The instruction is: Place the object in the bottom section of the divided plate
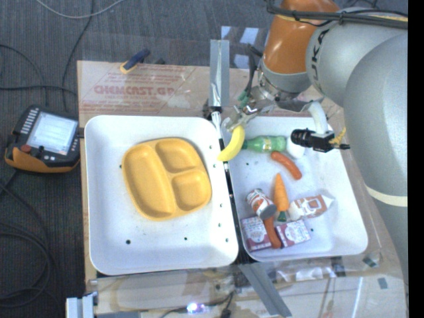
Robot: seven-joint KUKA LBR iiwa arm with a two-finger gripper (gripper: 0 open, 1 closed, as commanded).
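Teach pendant (42, 140) left of bench; green bottle (264, 143), carrot (281, 192) in right bin (354, 234).

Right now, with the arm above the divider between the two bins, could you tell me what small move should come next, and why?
Probably a short carry toward the yellow divided plate in the left bin. The gripper sits at the top end of the banana, which hangs over the rim between the bins, and seems to hold it. The plate's sections look bare, so the banana has yet to cross.

Dark grey carpet floor (132, 18), white cable (63, 8) trailing across it, wooden bench board (152, 88), handheld control pendant (43, 138) lying left.
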